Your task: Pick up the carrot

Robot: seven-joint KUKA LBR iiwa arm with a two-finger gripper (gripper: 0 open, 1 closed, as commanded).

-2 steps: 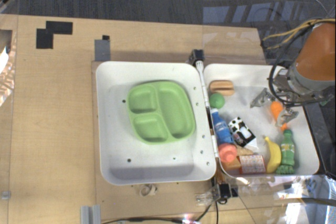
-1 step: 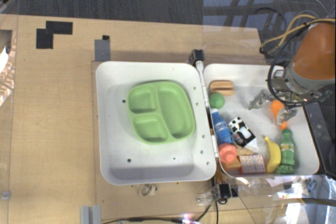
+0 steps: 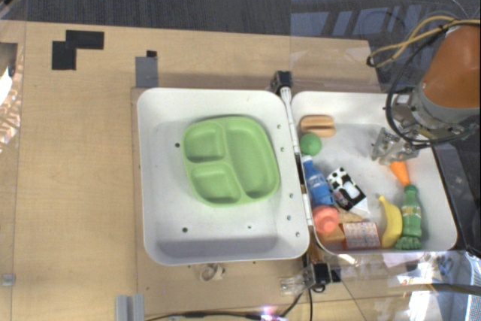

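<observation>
The carrot (image 3: 400, 173) is a small orange piece with a green tip, lying on the floor of the right bin (image 3: 353, 110) near its right wall. My gripper (image 3: 393, 152) hangs over the same bin just beyond the carrot, at its far end, and its fingers look open with nothing between them. The grey arm with its orange band (image 3: 455, 71) comes in from the right above it.
In the right bin lie a hot-dog bun (image 3: 316, 124), a green ball (image 3: 310, 143), a blue bottle (image 3: 318, 188), a black-and-white toy (image 3: 344, 188), a banana (image 3: 390, 220), a green bottle (image 3: 410, 216), a pink item (image 3: 326, 220) and a small box (image 3: 361, 234). The left bin (image 3: 161, 237) holds a green divided plate (image 3: 229, 159).
</observation>
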